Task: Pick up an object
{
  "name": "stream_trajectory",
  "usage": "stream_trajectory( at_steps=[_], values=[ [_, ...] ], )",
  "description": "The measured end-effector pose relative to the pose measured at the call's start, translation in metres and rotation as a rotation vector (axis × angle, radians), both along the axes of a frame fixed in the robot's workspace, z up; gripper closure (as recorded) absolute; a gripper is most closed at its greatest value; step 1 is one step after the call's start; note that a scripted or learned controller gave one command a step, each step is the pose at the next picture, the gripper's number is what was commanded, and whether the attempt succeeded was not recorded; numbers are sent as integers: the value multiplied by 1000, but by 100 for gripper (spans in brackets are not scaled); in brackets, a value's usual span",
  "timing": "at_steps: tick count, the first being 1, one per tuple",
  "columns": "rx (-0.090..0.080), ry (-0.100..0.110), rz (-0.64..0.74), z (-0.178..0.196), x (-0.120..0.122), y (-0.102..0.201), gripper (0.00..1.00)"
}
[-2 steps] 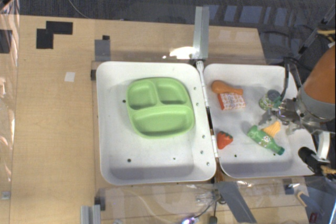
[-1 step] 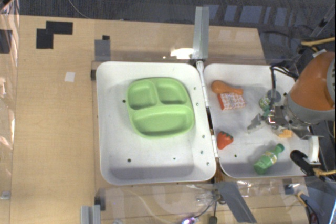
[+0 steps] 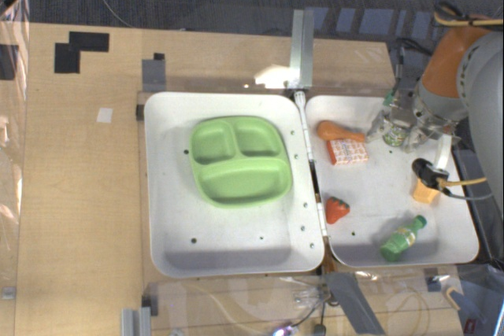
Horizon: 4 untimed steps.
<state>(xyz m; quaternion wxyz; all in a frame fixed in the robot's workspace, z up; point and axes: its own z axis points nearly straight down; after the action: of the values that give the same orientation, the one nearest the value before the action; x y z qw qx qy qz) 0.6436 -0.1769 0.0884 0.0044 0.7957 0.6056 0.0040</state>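
Observation:
My gripper (image 3: 398,134) hangs over the back of the right bin (image 3: 370,248), close to its far wall. Just left of it lie an orange carrot-shaped toy (image 3: 340,130) and a pink checkered box (image 3: 348,152), which touch each other. A red strawberry-like toy (image 3: 337,209) rests near the bin's left wall. Toward the front right corner, a green bottle (image 3: 403,238) lies on its side. A small tan block (image 3: 425,193) sits to the front right of the gripper. Nothing can be seen held in the gripper.
The left bin (image 3: 169,248) holds a green divided plate (image 3: 239,160) at its middle. A metal divider (image 3: 311,169) runs between the two bins. The grey arm with its orange band (image 3: 445,63) comes in over the right bin's back right corner.

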Motion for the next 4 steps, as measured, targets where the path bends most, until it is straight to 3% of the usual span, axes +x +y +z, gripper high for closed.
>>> stream_trajectory(
  at_steps=[1, 2, 3, 4],
  values=[
    [0, 14, 7, 10, -2, -1, 100],
    [5, 2, -391, 0, 23, 48, 100],
    [8, 8, -774, 96, 23, 133, 100],
    [10, 9, -935, 146, 7, 182, 100]
  ],
)
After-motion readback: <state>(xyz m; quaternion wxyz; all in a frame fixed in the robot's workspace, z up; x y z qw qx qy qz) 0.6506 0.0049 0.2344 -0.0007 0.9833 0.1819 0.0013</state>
